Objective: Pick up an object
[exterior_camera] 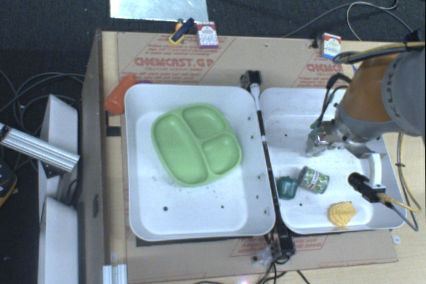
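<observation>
Camera view, glossy green divided plate [196, 143] (rounded square), lumpy yellow corn [341, 213]

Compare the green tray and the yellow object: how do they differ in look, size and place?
The green tray is by far the larger; the yellow object is small. The tray is pale green, smooth and split into three compartments; the yellow object is lumpy, with a bumpy surface. The tray lies in the left bin, the yellow object in the right bin, near its front edge. Both lie apart from the gripper.
</observation>
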`<state>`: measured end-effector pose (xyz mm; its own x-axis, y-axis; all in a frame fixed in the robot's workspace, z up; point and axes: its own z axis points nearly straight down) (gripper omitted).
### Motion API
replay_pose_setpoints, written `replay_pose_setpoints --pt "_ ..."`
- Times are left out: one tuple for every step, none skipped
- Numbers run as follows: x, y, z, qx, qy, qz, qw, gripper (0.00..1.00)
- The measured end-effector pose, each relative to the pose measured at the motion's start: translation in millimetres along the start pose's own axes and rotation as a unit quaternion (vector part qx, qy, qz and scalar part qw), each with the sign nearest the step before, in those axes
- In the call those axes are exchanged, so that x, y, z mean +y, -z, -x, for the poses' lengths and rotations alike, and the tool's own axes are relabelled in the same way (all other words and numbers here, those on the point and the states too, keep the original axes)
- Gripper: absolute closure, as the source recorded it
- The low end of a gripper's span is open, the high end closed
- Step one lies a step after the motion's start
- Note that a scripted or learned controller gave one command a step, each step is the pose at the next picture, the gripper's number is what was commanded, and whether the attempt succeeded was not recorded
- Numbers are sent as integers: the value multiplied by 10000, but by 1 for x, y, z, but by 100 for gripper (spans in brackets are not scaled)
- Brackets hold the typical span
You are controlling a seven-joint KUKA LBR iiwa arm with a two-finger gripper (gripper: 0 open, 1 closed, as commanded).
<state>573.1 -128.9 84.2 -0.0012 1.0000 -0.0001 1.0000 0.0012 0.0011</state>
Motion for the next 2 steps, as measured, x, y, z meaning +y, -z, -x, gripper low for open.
replay_pose_setpoints --pt "97 80 50 -11 12 26 10000 0" --pt "67 14 18 3 16 -3 10000 0"
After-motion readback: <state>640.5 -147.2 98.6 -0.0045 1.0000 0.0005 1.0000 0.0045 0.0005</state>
